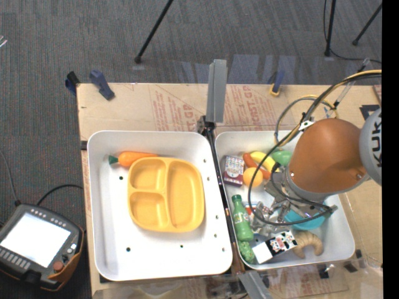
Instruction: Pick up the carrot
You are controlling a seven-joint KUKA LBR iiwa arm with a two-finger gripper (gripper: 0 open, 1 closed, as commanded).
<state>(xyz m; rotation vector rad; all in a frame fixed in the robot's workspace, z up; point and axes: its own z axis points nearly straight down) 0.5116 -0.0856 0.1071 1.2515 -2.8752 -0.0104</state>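
The bench [143,108] carries two shallow white bins side by side. The left bin [103,229] holds a yellow divided plate [166,194] near its centre. The carrot [134,158], orange with a green stem end pointing left, lies on the bin floor at the far-left side, touching or just beside the far edge of the plate.

The right bin [343,238] holds the clutter: a green bottle [241,218] lying along its left wall, a small printed box [233,170] at the far-left corner, yellow and orange toy fruit [254,174] beside it, a card with a black-and-white pattern [275,245] at the near edge and a tan croissant-shaped piece [310,243] to its right.

The arm [327,157] reaches in from the right, and its orange band hangs over the right bin. The gripper [274,213] is low among the clutter, well apart from the carrot. Finger state: cannot tell; wrist and cables obscure the tips, and nothing is visibly clamped between them.

Step in hand, as judged: approach not yet begun; the carrot is untouched. The next move calls for lifting clear of the right bin, crossing the divider to the far-left side of the left bin, aligning the fingers across the carrot's narrow width, and descending without striking the plate rim.
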